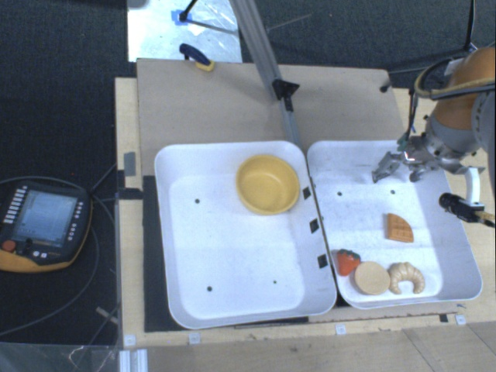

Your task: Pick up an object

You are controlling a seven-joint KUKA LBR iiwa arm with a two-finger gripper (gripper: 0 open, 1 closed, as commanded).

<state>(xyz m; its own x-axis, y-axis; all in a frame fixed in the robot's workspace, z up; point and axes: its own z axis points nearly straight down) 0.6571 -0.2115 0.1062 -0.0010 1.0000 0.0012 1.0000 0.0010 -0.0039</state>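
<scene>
Reaching in from the right edge of the frame, the arm (465, 91) is cut off there, so just its grey wrist and orange band show, bent down over the upper right of the right bin (341, 208). The gripper (399, 165) hangs above that bin's upper part with its fingers spread apart and nothing between them; the tips are small and somewhat blurred. Lower in the same bin lie the things to pick: a brown waffle-like wedge (399, 228) at centre right, and along the bottom edge a red strawberry-like piece (347, 262), a round tan disc (372, 278) and a pale croissant (408, 277), the three nearly touching in a row. All are well apart from the gripper. In the left bin (186, 285) a yellow bowl (267, 184) sits upright near the upper right corner. A grey pole (260, 41) slants down from the top of the frame to between the bins. At the far left a pendant with a screen (39, 225) rests on the dark floor; its display is too small to read.
</scene>
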